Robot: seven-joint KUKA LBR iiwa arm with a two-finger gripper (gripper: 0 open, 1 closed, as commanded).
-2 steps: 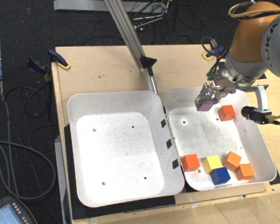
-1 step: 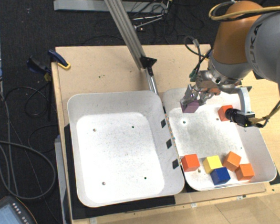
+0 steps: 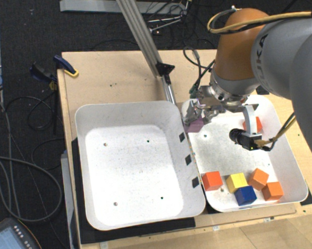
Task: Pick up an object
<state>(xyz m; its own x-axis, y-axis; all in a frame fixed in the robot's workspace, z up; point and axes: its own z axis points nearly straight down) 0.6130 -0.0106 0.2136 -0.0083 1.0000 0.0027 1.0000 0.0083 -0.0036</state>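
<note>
Camera view: claw [image 3: 197,113] at right bin's [image 3: 286,160] corner, perhaps touching purple block [image 3: 196,126]

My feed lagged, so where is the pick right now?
Done: the arm has reached into the right bin. In hand: the gripper sits low over a purple block by the bin's far left corner; no grasp visible. Left: grip, lift. Other blocks lie untouched.
</note>
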